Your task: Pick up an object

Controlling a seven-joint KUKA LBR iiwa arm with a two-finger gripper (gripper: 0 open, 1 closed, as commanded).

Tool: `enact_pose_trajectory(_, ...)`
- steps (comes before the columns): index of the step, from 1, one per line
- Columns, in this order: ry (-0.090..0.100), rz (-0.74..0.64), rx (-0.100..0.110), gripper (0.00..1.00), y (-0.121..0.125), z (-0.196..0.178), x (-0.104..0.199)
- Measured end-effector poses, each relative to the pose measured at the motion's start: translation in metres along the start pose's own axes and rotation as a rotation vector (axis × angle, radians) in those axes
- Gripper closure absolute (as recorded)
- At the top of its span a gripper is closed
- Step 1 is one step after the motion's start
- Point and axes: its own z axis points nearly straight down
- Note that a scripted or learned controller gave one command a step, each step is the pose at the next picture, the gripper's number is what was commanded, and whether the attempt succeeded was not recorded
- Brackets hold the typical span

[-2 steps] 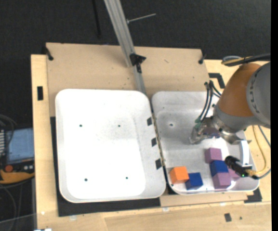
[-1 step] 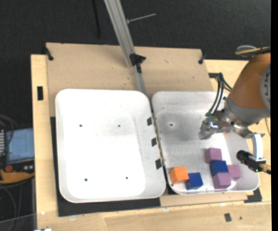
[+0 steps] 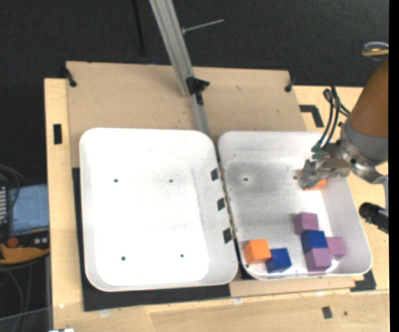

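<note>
My gripper (image 3: 314, 173) hangs low over the upper right part of the right bin (image 3: 268, 140), on the arm coming in from the right. A small orange object (image 3: 316, 184) shows just under the gripper's tip, mostly hidden by it. Whether it is touched or gripped cannot be made out. Along the bin's front edge lie several blocks: an orange block (image 3: 257, 250), a blue block (image 3: 279, 259), a purple block (image 3: 306, 222), a second blue block (image 3: 314, 241), and more purple ones (image 3: 318, 258) beside it.
The left bin (image 3: 144, 206) stands beside the right one, their rims meeting at the middle. A slanted metal rail (image 3: 175, 43) rises from behind the bins. Cables and a blue device (image 3: 26, 209) lie off the bench at left.
</note>
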Motion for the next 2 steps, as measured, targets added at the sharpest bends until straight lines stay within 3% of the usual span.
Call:
enact_pose_trajectory(1, 0.001, -0.002, 0.000, 1.00, 0.002, -0.035, -0.001)
enact_pose_trajectory(2, 0.003, -0.001, 0.005, 1.00, 0.020, -0.035, 0.056)
